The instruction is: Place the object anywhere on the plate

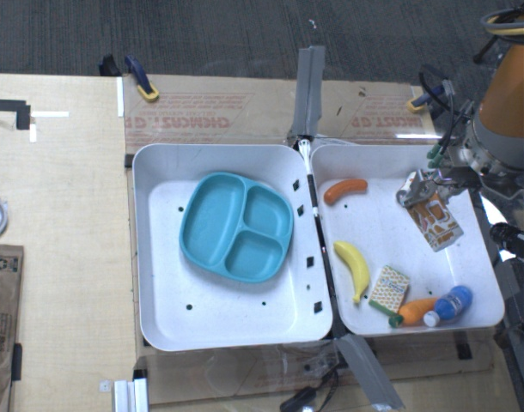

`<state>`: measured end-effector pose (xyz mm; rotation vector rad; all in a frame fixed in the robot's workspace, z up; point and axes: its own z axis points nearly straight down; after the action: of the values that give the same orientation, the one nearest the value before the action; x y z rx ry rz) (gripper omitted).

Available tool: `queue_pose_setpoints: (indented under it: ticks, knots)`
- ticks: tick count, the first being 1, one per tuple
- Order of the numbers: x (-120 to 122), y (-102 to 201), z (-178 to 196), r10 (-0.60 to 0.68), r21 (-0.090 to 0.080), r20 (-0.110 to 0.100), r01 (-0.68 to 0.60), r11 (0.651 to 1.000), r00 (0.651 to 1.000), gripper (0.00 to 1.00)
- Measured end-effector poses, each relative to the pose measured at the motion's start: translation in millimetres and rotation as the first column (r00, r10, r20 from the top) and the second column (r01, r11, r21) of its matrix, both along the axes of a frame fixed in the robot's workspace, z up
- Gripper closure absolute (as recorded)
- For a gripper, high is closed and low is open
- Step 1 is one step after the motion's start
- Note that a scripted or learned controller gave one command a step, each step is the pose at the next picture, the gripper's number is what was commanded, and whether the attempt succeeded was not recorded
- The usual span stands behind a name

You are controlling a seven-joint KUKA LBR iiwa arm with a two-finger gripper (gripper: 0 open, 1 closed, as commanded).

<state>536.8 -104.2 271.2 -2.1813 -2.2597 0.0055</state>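
The end effector (419, 189) is clamped on a brown packet (435, 220) near the right bin's (391, 154) far right corner. The blue plate (236, 227) sits in the left bin (159, 256).

- Plate (236, 227): teal plastic, smooth, slight sheen, 3 sections.
- 2 bins (150, 256): white plastic, smooth, semi-gloss.
- Bench top (56, 196): pale wood, matt.
- Cardboard sheet (245, 110): brown, matt, printed.
- Banana (355, 269), sausage (344, 190): smooth, look plastic.
- Packet (435, 221): glossy printed wrapper.
- Gripper (421, 187): bare metal, shiny.
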Motion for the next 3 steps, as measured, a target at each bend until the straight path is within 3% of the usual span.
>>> queue_pose_setpoints:
  ticks: [1, 2, 3]
  knots:
    - [31.9, 51.7, -62.2, 0.209, 0.002, -0.001, -0.209, 0.978, 0.978, 1.00]
    - [79.1, 116.4, -81.4, 0.187, 0.001, 0.000, -0.187, 0.982, 0.982, 1.00]
    - [66.0, 91.9, -80.6, 0.188, 0.001, -0.001, -0.188, 0.982, 0.982, 1.00]
